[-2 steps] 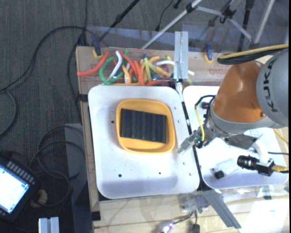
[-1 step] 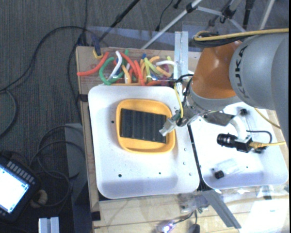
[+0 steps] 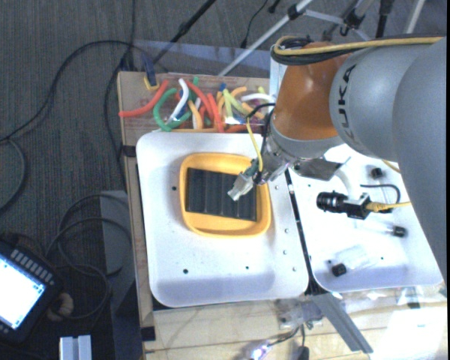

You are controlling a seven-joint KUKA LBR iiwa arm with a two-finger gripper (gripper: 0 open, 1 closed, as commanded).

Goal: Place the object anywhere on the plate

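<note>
claw (image 3: 242, 187): it hangs low over the right part of the plate (image 3: 189, 217), near the inner edge of the yellow rim; we cannot tell whether it is released or clenched, the tip is too small and blurred.
object: we cannot pick it out with certainty; if the claw carries it, it sits right over the plate's dark ridged middle, which we judge a fair spot for a drop.
plate: it lies flat in the left bin (image 3: 210, 283), towards that bin's right side, so the arm (image 3: 390, 81) reaches it from the right without a long stretch.
right bin (image 3: 412, 272): loose bits lie here, well apart from the plate: a clear piece with a dark end (image 3: 351, 262), a small dark item (image 3: 376, 173) and a thin pale rod (image 3: 394, 231).
back of the surface (image 3: 129, 88): a tangle of coloured tubes (image 3: 187, 105) lies beyond the left bin, clear of the claw.
in the way: we see nothing between claw and plate; the raised rim just beside the claw is the one thing a drop could catch.
</note>
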